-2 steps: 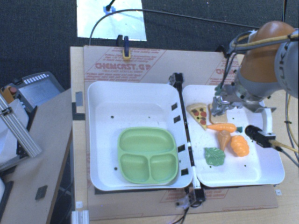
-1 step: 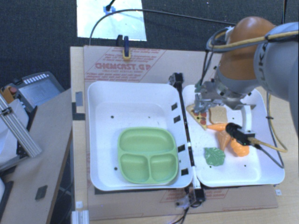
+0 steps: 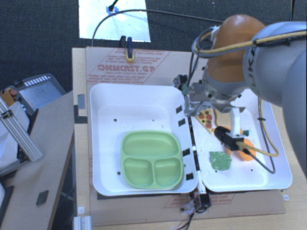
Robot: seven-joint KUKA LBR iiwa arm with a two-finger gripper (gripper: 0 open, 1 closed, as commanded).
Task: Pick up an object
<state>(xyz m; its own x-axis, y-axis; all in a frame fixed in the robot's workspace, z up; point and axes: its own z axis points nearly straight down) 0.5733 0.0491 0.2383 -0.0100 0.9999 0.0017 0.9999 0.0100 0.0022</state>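
Observation:
My gripper (image 3: 192, 105) hangs low over the near-left part of the right bin (image 3: 268, 174), close to the divider between the two bins. Just to its right lies a pizza-slice toy (image 3: 206, 118), partly covered by the wrist. A flat green leafy piece (image 3: 220, 160) rests toward the front of the same bin. An orange object (image 3: 247, 154) lies to the right of it, partly hidden. A small teal piece (image 3: 246, 132) sits beside the bracket. I see nothing held.
The left bin (image 3: 103, 128) holds a light green divided plate (image 3: 152, 158) at its front right. The grey arm with its orange band covers the back of the right bin. A cardboard sheet lies under both bins.

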